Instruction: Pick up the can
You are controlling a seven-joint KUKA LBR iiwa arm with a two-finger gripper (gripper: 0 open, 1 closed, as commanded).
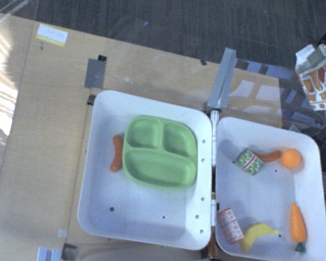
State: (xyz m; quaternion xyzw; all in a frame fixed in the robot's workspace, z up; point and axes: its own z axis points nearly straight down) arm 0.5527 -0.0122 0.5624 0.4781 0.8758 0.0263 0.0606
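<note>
Pincer (322, 61): raised at upper right, clamped on a carton (322, 85)
Can (249, 161): lying in right bin (310, 250)

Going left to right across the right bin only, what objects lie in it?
Red-and-white carton → green can → banana → orange → carrot.

Wooden bench (40, 155), two white bins (135, 216) (260, 219), yellow label (52, 34)
</note>
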